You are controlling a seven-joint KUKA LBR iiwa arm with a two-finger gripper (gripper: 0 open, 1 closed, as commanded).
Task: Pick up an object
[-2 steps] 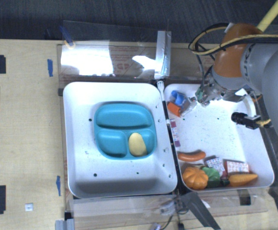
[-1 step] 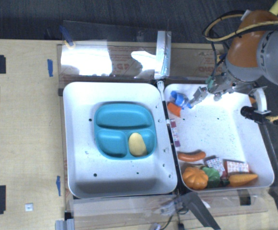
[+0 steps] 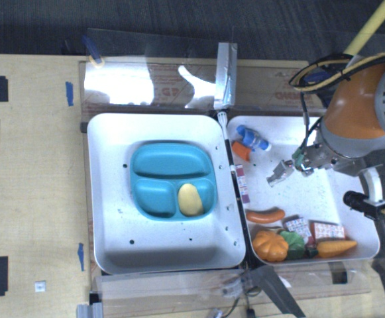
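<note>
My gripper (image 3: 276,174) hangs over the middle of the right bin (image 3: 311,194), above bare white floor, with nothing seen in it. A blue and white bottle (image 3: 252,139) and an orange piece (image 3: 240,152) lie just up and left of it. Below it, along the bin's front, lie a sausage (image 3: 265,214), an orange pumpkin (image 3: 270,245), a green toy (image 3: 295,242), a carrot (image 3: 336,248) and two red-and-white packets (image 3: 327,230). The arm's orange band (image 3: 354,114) rises at the right.
The left bin (image 3: 106,197) holds a blue divided plate (image 3: 169,161) with a yellow egg-shaped object (image 3: 190,199) in its lower right section. A clear plastic sheet (image 3: 152,78) lies behind the bins. Cables (image 3: 318,77) loop at the back right.
</note>
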